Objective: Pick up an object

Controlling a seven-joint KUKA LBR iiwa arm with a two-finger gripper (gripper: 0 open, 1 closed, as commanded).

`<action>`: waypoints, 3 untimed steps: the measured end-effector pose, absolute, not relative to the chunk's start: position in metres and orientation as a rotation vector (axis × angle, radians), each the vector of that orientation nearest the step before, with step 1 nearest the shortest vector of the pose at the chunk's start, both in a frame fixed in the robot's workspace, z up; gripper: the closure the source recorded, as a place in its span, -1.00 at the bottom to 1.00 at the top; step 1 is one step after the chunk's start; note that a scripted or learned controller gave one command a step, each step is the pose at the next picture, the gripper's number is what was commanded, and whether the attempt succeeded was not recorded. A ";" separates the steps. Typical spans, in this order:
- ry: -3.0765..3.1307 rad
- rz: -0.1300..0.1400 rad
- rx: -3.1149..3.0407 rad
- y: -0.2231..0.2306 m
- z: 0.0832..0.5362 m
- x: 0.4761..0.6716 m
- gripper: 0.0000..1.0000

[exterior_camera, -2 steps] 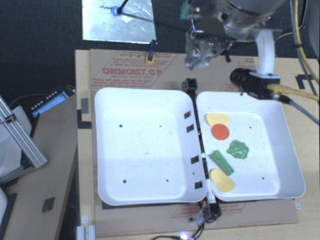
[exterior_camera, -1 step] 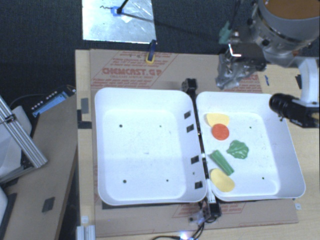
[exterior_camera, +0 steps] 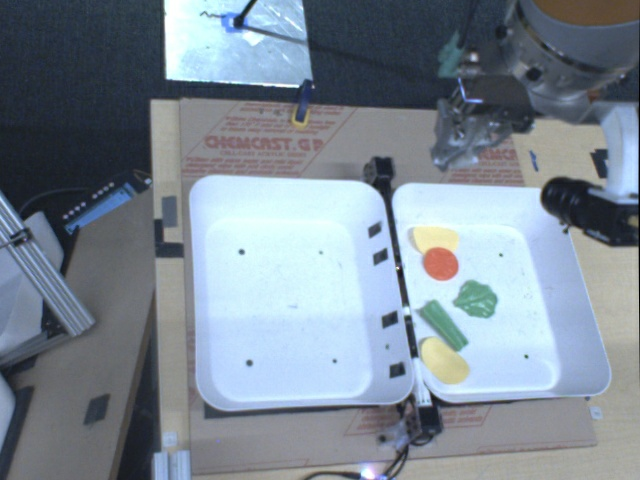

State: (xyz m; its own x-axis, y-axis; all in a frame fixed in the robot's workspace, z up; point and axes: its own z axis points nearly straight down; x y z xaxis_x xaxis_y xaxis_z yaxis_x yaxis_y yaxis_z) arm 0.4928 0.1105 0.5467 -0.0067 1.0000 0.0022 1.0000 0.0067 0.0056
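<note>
Five small pieces sit in the right bin (exterior_camera: 560, 298), below and nearer the camera than the gripper (exterior_camera: 458, 150): yellow slice (exterior_camera: 436, 238) touching the red disc (exterior_camera: 441, 264), green leafy piece (exterior_camera: 476, 299), green stick (exterior_camera: 441, 325), yellow lump (exterior_camera: 445, 361). The gripper hangs above that bin's far edge with nothing between its fingers; how wide they stand, can't tell.
</note>
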 end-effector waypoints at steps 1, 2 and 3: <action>2.245 -0.021 2.210 0.241 0.385 0.483 1.00; 2.227 0.006 2.215 0.235 0.406 0.487 1.00; 2.229 0.009 2.213 0.235 0.417 0.488 1.00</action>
State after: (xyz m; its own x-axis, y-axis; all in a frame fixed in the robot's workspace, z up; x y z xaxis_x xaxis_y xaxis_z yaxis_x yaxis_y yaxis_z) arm 0.4877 0.2348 0.4170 -0.0074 1.0000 0.0037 1.0000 0.0074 0.0042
